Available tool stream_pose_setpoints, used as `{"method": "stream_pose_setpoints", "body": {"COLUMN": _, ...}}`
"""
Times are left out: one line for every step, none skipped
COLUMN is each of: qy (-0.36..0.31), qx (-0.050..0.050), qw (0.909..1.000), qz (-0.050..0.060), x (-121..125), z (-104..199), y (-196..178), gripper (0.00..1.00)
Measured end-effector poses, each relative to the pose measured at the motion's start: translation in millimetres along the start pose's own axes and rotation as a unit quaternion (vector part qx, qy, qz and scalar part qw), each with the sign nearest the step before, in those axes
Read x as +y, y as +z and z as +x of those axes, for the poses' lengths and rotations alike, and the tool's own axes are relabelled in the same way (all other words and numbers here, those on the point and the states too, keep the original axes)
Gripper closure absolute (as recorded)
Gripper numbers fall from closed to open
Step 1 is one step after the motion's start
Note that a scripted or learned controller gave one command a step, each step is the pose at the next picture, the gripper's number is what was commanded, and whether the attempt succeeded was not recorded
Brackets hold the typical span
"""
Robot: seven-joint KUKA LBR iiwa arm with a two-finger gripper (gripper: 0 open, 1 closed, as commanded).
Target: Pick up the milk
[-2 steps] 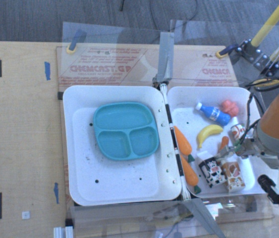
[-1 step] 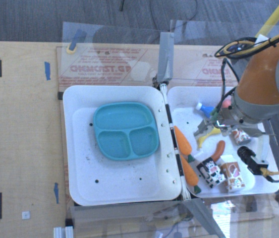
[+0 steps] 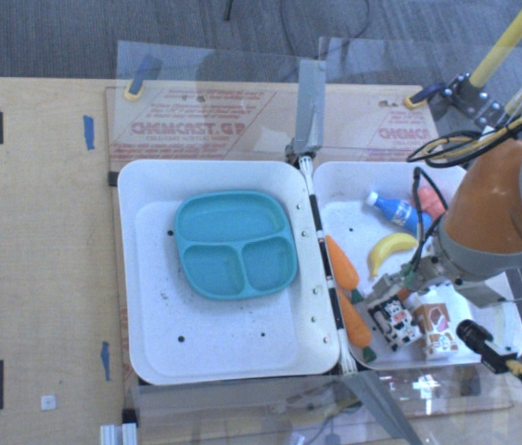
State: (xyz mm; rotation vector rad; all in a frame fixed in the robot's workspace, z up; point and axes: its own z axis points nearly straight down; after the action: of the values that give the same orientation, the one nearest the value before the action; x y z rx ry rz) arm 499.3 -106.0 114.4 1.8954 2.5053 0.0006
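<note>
One milk carton (image 3: 435,328) lies in right bin (image 3: 353,188), front corner, just right of end effector (image 3: 392,306), touching cow-print carton (image 3: 395,323). Long axis runs front-back. End effector state: cannot tell.

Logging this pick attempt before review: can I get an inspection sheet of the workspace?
Surface: two white bins; left bin, right bin.
Job's things: milk carton lying in right bin, beside the gripper.
Clutter: teal divided plate in left bin; two carrots, banana, blue bottle, black-and-white carton in right bin.
Grippers: gripper low over right bin; finger state unclear.
Cables: black cables on arm.
Surroundings: wooden bench, grey carpet.
</note>
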Motion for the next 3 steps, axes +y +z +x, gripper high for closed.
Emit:
{"method": "stream_pose_setpoints", "body": {"qy": -0.010, "qx": -0.010, "qw": 0.9998, "qz": -0.016, "x": -10, "z": 1, "y": 16, "gripper": 0.00}}
{"method": "stream_pose_setpoints", "body": {"qy": -0.024, "qx": -0.001, "qw": 0.9997, "qz": 0.000, "x": -6, "z": 31, "y": -70, "gripper": 0.00}}
{"method": "stream_pose_setpoints", "body": {"qy": -0.039, "qx": -0.002, "qw": 0.9992, "qz": -0.003, "x": -16, "z": 8, "y": 18, "gripper": 0.00}}
